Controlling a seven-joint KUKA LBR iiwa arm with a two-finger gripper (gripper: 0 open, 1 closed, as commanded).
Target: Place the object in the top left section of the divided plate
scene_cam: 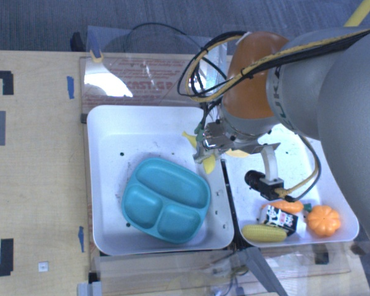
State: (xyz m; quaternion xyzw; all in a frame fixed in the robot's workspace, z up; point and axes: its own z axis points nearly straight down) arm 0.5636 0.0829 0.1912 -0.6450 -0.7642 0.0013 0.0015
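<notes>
Yellow thing (200, 142), maybe a banana, sits at the claw (205, 145) over the left bin's right edge, just above the blue divided plate (166, 198); looks light, smooth plastic, likely slippery, best pinched mid-body; finger state: cannot tell.

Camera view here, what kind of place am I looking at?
Probably a robot lab test bench: a grey arm reaches over two white bins, with a blue divided plate and toy food like a small pumpkin.

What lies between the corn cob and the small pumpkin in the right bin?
In the camera view, a black-and-white box sits between the corn cob and pumpkin.
</notes>
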